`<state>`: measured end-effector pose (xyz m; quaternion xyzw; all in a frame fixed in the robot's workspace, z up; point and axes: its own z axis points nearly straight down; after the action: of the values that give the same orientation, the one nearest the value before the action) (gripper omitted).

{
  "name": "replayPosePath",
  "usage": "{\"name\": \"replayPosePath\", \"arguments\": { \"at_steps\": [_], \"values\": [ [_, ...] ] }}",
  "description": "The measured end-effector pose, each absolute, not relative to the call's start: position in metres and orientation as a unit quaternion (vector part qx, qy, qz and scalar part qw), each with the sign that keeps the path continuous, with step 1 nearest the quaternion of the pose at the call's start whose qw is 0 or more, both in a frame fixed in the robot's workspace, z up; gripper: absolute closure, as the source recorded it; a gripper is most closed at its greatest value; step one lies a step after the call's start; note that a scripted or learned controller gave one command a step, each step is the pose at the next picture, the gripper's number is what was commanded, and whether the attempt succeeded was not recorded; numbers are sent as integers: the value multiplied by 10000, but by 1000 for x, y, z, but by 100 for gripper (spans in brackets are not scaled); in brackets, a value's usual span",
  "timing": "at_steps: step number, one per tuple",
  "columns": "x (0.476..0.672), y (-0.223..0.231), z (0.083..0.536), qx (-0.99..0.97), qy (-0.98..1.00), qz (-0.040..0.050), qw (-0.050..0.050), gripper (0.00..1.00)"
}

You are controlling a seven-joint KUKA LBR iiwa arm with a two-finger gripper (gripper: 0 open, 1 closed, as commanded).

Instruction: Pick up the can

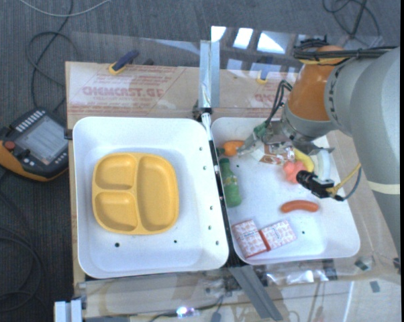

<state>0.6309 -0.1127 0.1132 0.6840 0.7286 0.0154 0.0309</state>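
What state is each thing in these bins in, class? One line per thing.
Yellow tray: upright in left bin, compartments bare.
Green bottle: lying on its side along right bin's left wall.
Sausage: lying flat.
Red-and-white packets: lying flat, side by side.
Gripper: lowered among items.

Two shallow bins of smooth white plastic, the left bin (pixel 88 200) and the right bin (pixel 336 237), catch a soft sheen. In the left one lies a matt yellow plastic tray (pixel 135 193) with moulded compartments. A glossy green bottle (pixel 230 183) lies in the right bin, near a smooth orange-red sausage (pixel 299 206) that looks like plastic and two printed paper or card packets (pixel 264 236). The arm (pixel 363 106) has a smooth grey shell with a satin finish and a shiny orange band (pixel 309 92). The floor beyond is dark, rough carpet (pixel 27 45).
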Motion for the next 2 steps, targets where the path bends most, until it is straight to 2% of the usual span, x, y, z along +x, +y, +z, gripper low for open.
{"name": "replayPosePath", "arguments": {
  "at_steps": [1,2],
  "values": [
    [577,-121,90,8187,5742,38,36,0],
    [635,-171,88,8885,4588,-17,-90,0]
  ]
}}
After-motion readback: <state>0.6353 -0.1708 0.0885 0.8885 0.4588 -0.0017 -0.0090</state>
